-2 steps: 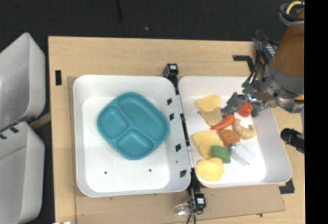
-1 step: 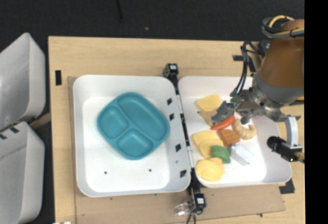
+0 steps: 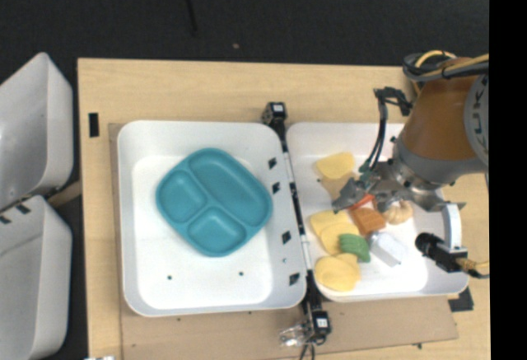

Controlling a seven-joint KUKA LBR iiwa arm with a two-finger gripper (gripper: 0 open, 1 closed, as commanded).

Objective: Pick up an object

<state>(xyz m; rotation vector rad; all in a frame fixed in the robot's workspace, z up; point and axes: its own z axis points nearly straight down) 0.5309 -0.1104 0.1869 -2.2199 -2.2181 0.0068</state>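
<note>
From above, the gripper (image 3: pixel 360 195) is low in the right bin (image 3: pixel 325 137); whether it is clenched or released cannot be told, since the arm (image 3: pixel 445 123) hides its upper part. An orange object (image 3: pixel 370 221) lies just beside it, half covered. Yellow pieces (image 3: pixel 336 165) sit nearby. Partial letters on the arm are unreadable. A blue tray (image 3: pixel 214 200) lies well to its left.

The tabletop (image 3: pixel 99 268) (pale wood) carries two white bins touching side by side: the right bin (image 3: pixel 329 140) lies under the tool (image 3: pixel 360 195), the left bin (image 3: pixel 140 268) well to its left.
</note>
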